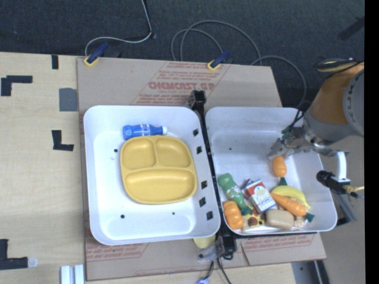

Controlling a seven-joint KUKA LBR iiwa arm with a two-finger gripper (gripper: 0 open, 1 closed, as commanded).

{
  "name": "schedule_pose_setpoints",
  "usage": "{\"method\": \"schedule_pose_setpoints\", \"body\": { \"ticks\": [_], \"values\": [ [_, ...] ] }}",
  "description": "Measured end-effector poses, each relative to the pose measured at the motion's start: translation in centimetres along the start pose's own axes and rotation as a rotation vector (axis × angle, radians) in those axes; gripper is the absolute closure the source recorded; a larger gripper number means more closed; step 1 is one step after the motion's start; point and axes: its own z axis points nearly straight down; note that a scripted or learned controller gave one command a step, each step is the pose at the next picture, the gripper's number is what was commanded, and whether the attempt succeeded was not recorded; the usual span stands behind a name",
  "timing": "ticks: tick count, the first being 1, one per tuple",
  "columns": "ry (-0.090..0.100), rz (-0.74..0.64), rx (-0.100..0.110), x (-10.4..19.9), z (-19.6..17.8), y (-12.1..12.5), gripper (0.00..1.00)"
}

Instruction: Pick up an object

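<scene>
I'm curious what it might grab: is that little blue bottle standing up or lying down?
Lying down. The blue bottle lies on its side in the left bin, just above the yellow divided plate.

Grey arm (pixel 355 108) with rounded casing, broad orange band (pixel 331 102) above the wrist. Metallic grey gripper (pixel 283 148) at the tip. White curved bracket (pixel 342 169), black fitting (pixel 327 178) alongside.

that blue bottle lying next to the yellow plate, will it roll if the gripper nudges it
Probably yes. The blue bottle lies on its side in the left bin, and its round body would likely roll toward the bin wall. The yellow plate right beside it may block rolling that way. It looks small, so probably light and easily shoved.
</scene>
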Motion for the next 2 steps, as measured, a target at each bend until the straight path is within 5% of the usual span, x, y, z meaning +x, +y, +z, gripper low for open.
{"method": "schedule_pose_setpoints", "body": {
  "ticks": [1,2],
  "values": [
    [0.006,-0.009,0.005,10.4,1.2,2.1,1.00],
    [0.007,-0.008,-0.001,16.9,-9.4,4.4,1.00]
  ]
}}
